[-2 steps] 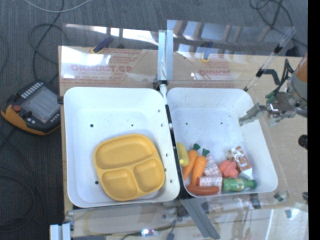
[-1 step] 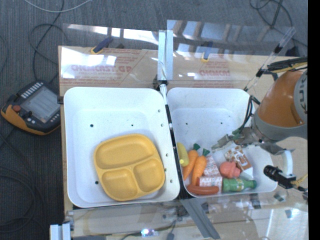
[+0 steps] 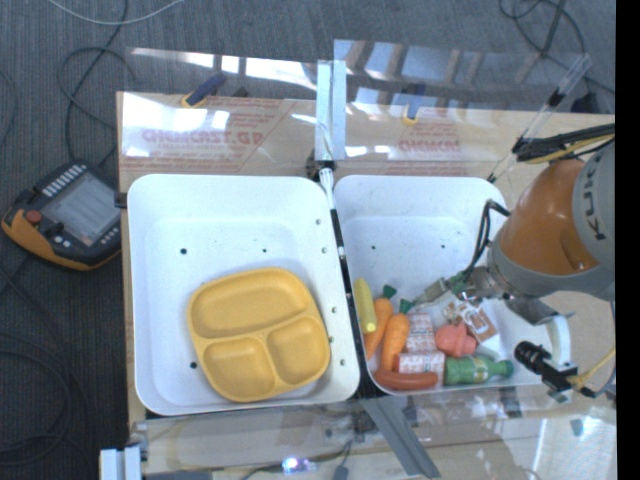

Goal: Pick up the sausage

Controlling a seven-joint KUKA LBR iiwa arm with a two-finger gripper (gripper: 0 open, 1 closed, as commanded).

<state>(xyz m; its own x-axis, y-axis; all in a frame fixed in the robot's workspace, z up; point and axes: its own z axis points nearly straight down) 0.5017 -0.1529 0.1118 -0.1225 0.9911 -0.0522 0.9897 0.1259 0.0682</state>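
While the sausage (image 3: 405,379) lies apart, the hand (image 3: 462,298) hovers over toys.

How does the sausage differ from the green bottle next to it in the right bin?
The sausage is red-orange and evenly rounded; the green bottle is green with a narrower neck. The sausage lies at the bin's front-left corner; the bottle lies to its right, nearer the arm. Both lie on their sides along the front wall.

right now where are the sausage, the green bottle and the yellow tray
sausage (image 3: 406,379), camera view, middle of its red length, near the right bin's front edge
green bottle (image 3: 474,371), camera view, on its body, right of the sausage
yellow tray (image 3: 252,311), camera view, floor of its large compartment, left bin
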